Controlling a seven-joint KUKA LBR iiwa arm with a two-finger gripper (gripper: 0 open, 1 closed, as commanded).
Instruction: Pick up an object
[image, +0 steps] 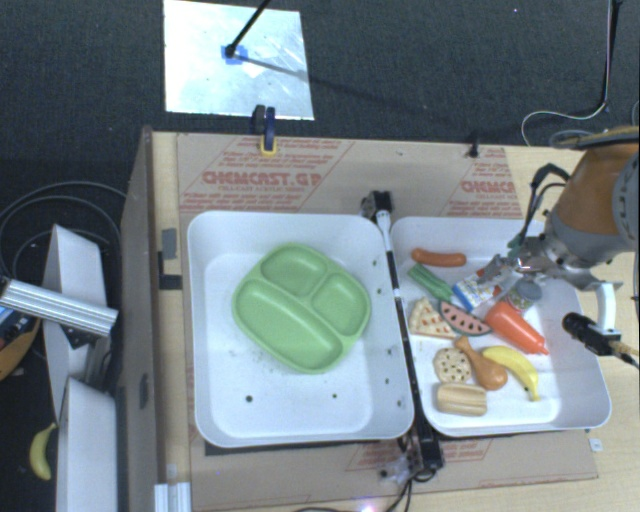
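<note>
We see the gripper (510, 272) low over the upper middle of the right bin (590, 400), reaching in from the right. Whether it is wide, narrow or holding anything, we cannot tell; the wrist hides that detail.

Risks from this position:
- The toy food is crowded. We judge that a descent here could catch two items at once or push one aside. The blue-and-white packet (470, 293), the green piece (432, 283) and the carrot (517, 328) lie close together just beside the gripper.
- The rounded, smooth-looking toys may slip out of a closing grasp.

Likely target: we judge it to be the packet, small and flat, lying just left of the gripper and touching the green piece. The watermelon slice (464, 319) and pizza wedge (428, 320) lie just below it. Further down the bin sit the banana (514, 367), drumstick (483, 366), cookie (452, 366) and bread roll (461, 400); a sausage (439, 258) lies near the top wall.

The left bin (220, 400) carries a green divided plate (301, 308), well apart from the gripper.
</note>
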